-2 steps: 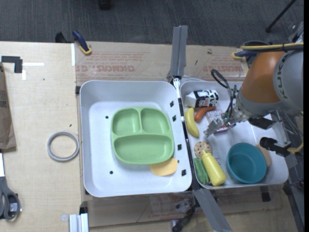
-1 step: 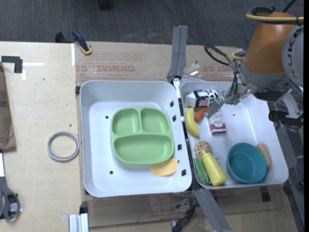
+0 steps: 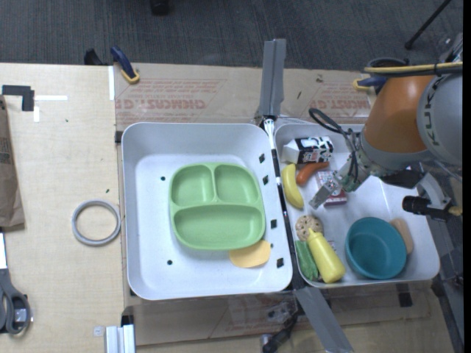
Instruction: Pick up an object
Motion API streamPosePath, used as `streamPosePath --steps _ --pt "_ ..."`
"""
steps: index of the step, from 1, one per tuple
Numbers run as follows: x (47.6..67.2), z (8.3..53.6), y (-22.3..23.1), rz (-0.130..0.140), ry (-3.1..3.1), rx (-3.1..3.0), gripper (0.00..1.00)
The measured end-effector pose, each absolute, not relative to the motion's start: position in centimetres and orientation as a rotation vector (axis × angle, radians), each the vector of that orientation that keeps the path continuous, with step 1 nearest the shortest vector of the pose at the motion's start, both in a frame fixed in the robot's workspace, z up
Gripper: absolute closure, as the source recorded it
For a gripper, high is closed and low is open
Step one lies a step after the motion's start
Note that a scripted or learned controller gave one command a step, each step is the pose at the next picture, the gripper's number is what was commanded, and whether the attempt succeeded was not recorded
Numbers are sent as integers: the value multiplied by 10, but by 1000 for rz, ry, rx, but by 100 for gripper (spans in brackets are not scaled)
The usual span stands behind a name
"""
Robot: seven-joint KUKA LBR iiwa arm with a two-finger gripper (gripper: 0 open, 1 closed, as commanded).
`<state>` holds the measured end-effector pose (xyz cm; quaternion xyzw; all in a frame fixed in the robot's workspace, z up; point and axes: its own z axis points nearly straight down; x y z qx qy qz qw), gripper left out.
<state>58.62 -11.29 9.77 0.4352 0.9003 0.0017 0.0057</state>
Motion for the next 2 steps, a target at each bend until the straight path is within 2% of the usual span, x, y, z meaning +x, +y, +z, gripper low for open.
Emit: streamPosePath --steps 1,2 --pt "588 108 -115 6 2807 1365 100" --pt "604 142 -107 -1 2658 1671 100"
